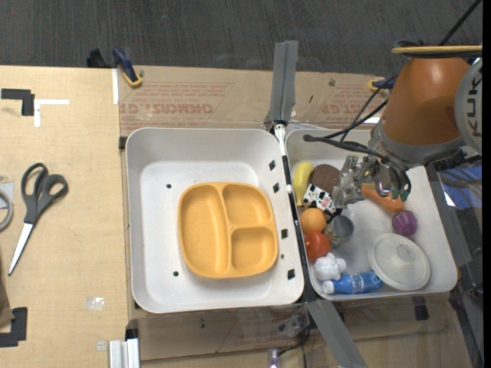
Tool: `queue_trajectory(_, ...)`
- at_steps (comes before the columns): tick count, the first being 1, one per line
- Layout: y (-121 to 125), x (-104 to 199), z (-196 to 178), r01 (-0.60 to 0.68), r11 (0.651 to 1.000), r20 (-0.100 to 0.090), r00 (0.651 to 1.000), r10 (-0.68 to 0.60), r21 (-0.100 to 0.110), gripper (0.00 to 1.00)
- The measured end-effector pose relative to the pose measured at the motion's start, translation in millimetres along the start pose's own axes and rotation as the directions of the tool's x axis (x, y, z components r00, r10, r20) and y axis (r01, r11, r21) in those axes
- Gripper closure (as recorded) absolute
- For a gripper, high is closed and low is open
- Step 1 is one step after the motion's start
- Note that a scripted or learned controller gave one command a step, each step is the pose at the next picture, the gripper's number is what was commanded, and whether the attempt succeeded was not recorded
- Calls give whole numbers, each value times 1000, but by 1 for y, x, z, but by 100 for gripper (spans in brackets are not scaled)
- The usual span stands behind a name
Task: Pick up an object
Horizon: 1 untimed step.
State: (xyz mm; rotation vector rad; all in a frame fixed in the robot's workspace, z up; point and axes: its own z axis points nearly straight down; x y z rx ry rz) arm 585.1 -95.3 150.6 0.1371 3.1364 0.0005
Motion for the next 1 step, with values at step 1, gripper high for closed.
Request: queue_trajectory(1,-32,1,-145,100,995,0,995,-100,0,100)
